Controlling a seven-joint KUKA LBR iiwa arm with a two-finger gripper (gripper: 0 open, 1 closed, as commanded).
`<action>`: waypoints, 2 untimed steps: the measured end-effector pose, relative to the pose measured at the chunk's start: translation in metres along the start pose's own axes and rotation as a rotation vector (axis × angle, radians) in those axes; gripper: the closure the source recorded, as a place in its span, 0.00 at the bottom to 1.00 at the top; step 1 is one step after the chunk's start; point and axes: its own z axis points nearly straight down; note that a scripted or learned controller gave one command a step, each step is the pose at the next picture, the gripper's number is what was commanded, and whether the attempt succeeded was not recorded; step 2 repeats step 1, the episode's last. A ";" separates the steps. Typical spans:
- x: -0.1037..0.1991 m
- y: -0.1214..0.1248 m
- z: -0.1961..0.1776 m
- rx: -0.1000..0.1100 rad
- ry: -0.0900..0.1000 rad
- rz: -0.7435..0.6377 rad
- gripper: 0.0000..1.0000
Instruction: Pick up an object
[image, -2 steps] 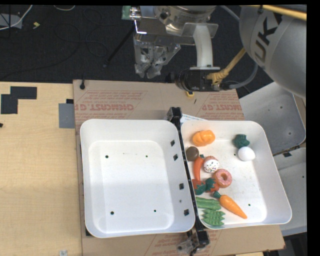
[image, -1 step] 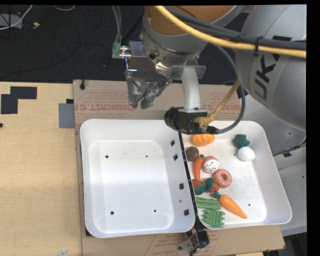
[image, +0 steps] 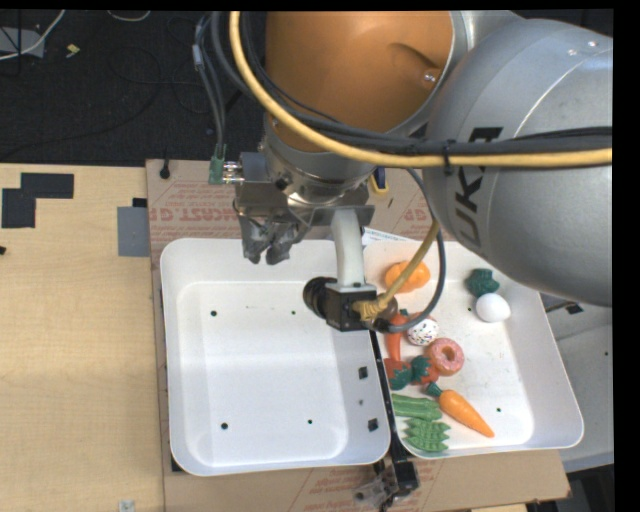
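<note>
Much of the upper right of the frame is taken up by the grey arm and its orange band, so the far rim of the right bin is cut off from sight. The gripper is seen at upper centre, above the back edge of the left bin; its dark fingers are drawn close together and nothing is seen between them. A black part at the bins' divider cannot be made out clearly. In the right bin are gathered an orange piece, a white egg, a speckled egg, a pink doughnut, a carrot and green vegetables. The wooden table is seen at left.
</note>
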 end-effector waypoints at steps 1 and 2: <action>0.000 -0.059 0.155 0.006 -0.002 0.001 1.00; 0.000 -0.059 0.155 0.006 -0.002 0.001 1.00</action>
